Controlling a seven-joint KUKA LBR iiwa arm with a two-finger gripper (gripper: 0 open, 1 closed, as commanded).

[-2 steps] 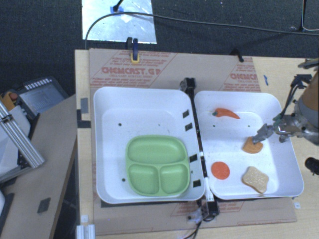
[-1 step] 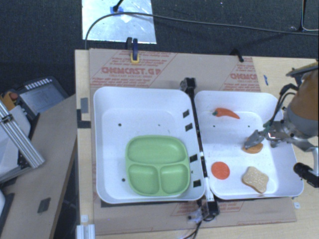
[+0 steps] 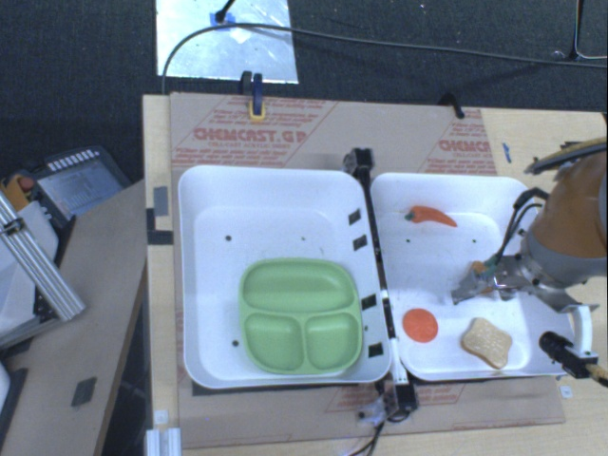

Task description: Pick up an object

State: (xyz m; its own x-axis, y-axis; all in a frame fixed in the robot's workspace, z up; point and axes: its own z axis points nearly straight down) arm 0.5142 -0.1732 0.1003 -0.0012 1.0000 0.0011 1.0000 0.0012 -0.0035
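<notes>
In the right bin (image 3: 446, 190) lie an orange carrot-like piece (image 3: 432, 217) near the back, a round orange-red disc (image 3: 420, 325) at the front left, and a tan bread-like piece (image 3: 487, 342) at the front. My gripper (image 3: 472, 286) reaches in from the right and hovers low over the bin's middle, just above and between the disc and the bread piece. Nothing shows between its fingers. A green three-compartment plate (image 3: 299, 313) rests in the left bin (image 3: 223, 207).
A black divider clip strip (image 3: 372, 255) runs between the two bins. The arm's grey body with its orange band (image 3: 570, 231) covers the right bin's right side. A cardboard sheet (image 3: 323, 131) lies under both bins.
</notes>
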